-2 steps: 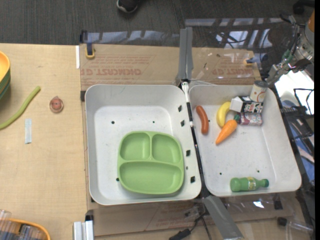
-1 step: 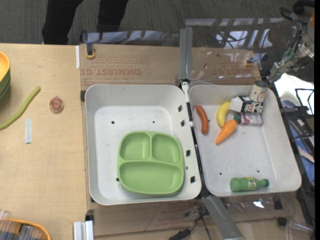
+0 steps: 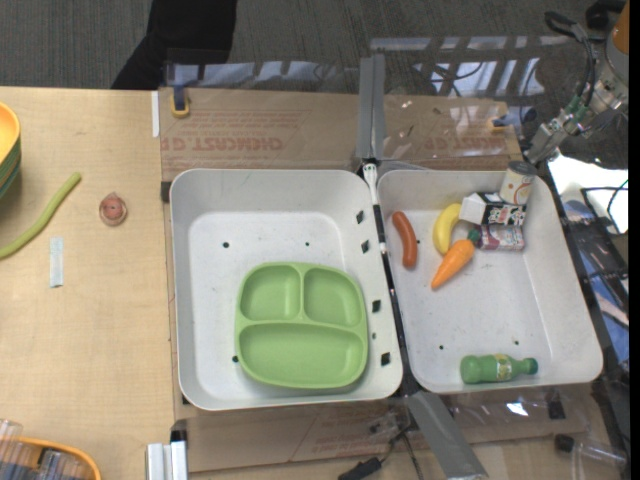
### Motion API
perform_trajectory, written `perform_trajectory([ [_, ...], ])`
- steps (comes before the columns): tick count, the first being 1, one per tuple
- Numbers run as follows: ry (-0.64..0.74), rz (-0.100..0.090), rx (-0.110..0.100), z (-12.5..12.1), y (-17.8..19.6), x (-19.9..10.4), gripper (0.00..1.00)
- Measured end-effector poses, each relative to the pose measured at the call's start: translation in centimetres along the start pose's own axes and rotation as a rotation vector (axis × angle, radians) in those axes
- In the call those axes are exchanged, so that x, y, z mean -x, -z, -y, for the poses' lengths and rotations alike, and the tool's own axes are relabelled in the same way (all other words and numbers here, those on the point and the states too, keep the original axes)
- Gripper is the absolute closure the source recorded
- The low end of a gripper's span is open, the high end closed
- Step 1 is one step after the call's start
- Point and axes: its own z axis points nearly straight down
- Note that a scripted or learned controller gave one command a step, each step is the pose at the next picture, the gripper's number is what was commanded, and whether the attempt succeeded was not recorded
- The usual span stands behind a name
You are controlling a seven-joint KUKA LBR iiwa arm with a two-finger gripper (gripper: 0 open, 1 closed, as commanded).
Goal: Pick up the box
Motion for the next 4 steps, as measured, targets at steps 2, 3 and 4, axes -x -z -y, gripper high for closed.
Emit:
perform_trajectory([
  [2, 0.001, 0.006, 0.004, -0.1, 1.8, 0.2, 1.00],
  [3, 0.004, -0.002, -0.002, 1.8, -7.3, -4.2, 1.00],
  [4, 0.028, -0.002, -0.002, -0.9, 0.0, -1.8, 1.00],
])
